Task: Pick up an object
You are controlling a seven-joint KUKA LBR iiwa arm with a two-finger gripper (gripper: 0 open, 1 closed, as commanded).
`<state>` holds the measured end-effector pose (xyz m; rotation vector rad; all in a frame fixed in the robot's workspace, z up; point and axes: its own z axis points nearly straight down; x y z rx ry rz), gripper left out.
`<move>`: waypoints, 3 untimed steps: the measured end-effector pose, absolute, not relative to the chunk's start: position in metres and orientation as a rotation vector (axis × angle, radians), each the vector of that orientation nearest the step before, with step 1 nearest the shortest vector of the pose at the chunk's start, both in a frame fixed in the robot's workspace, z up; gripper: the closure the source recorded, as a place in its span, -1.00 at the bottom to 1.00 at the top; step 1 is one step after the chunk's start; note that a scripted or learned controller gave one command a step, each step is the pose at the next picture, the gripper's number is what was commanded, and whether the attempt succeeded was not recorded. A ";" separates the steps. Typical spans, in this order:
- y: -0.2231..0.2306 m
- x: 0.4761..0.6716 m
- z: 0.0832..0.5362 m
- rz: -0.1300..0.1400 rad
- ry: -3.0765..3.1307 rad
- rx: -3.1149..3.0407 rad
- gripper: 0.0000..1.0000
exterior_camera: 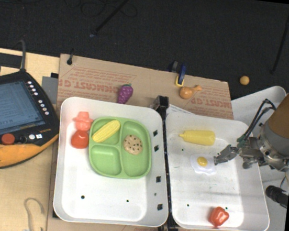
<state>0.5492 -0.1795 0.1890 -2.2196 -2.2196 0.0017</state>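
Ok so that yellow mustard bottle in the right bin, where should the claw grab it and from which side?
Probably across the middle of the mustard bottle, coming straight down. It lies on its side, long axis running left to right in the camera view, so its narrow width faces front to back. The right bin floor around it is bare, and the fried egg lies apart, nearer the camera.

In my left bin (71,192) a divided plate (119,163) sits near the far edge, holding a corn cob (105,130) and a cookie (132,144), with a hydrant toy (81,130) beside its left rim. My right bin (250,216) has a bottle (198,137) at the far edge, a fried egg (203,163) mid-bin, a pepper (219,216) near the front edge.
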 end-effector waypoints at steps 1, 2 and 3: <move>-0.177 0.541 0.128 0.005 -2.218 -2.215 -1.00; -0.175 0.541 0.085 0.002 -2.221 -2.217 -1.00; -0.176 0.541 0.098 0.000 -2.217 -2.222 1.00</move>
